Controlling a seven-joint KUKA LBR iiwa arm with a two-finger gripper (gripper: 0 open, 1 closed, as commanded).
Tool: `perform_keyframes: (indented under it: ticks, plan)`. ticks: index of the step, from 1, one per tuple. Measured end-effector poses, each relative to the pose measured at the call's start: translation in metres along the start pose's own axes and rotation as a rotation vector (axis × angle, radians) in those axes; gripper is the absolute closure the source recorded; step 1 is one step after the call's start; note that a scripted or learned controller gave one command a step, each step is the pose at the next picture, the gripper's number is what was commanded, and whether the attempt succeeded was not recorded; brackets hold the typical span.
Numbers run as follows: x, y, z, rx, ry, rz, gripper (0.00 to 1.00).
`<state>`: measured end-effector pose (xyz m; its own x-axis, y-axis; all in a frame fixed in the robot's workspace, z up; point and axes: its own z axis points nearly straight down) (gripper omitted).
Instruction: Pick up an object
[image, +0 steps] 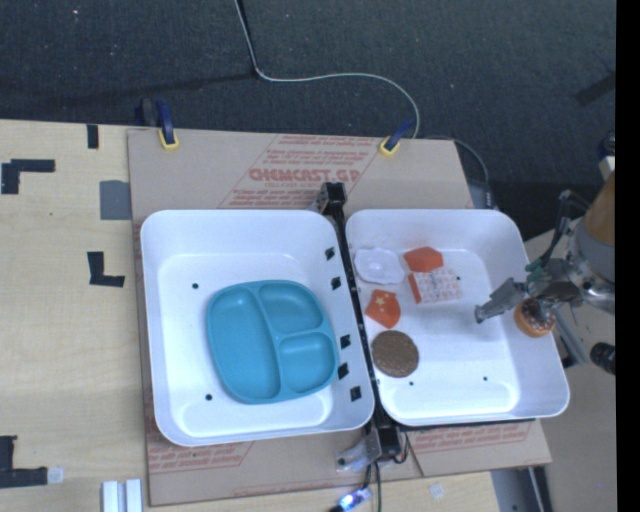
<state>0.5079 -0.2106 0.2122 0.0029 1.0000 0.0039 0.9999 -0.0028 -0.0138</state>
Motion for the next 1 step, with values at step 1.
perform_keyframes:
  ticks: [1]
  plan:
    - [0.0005, 0.0024, -0.0053, -0.010, -0.003, -0.004, 0.00]
